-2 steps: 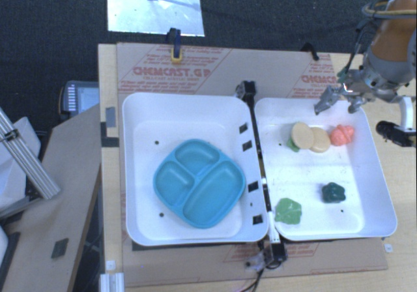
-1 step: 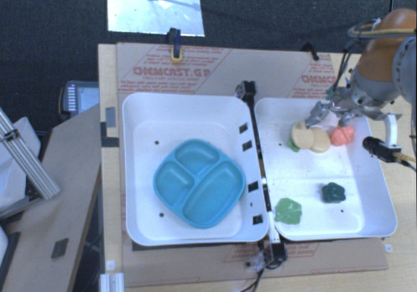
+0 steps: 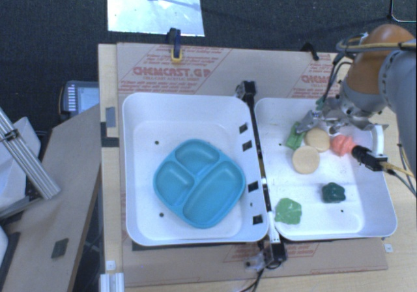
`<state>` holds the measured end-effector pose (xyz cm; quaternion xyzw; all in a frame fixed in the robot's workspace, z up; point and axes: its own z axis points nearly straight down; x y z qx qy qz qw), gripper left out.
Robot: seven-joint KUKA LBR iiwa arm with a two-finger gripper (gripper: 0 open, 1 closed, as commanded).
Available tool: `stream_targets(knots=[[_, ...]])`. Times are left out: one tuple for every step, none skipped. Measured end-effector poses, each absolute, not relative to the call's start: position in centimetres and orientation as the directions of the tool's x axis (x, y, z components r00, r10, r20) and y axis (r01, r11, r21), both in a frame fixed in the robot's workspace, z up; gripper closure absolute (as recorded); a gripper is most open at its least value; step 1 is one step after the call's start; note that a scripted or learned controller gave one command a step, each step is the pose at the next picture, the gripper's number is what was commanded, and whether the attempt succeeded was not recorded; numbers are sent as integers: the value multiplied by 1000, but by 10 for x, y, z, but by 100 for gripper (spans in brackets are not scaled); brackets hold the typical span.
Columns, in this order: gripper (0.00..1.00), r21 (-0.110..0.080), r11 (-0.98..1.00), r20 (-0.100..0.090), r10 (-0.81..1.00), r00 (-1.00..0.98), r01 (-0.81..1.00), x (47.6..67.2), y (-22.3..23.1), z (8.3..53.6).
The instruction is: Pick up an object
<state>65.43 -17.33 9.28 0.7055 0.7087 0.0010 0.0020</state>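
Note:
My gripper (image 3: pixel 324 124) hangs low over the back of the right bin (image 3: pixel 378 219), reaching in from the right. Just below it lie a cream round piece (image 3: pixel 318 139), a small green block (image 3: pixel 294 139) to its left and a salmon-pink lump (image 3: pixel 341 145) to its right. A second cream disc (image 3: pixel 305 160) sits slightly nearer the front. Further forward are a dark green lump (image 3: pixel 333 192) and a light green leafy piece (image 3: pixel 288 211). Nothing can be seen held in the gripper.
The left bin (image 3: pixel 140 115) holds a blue divided plate (image 3: pixel 199 182). A black clip rail (image 3: pixel 251 147) runs between the two bins. Cardboard (image 3: pixel 195 72) lies under both bins.

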Motion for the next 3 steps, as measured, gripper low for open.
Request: stream_targets(knots=[[100,7,6,0,1000,-6,1000,656,-173,107],[100,4,4,-1,1000,-4,1000,652,-169,153],[100,4,2,-1,1000,-2,1000,647,-170,198]])
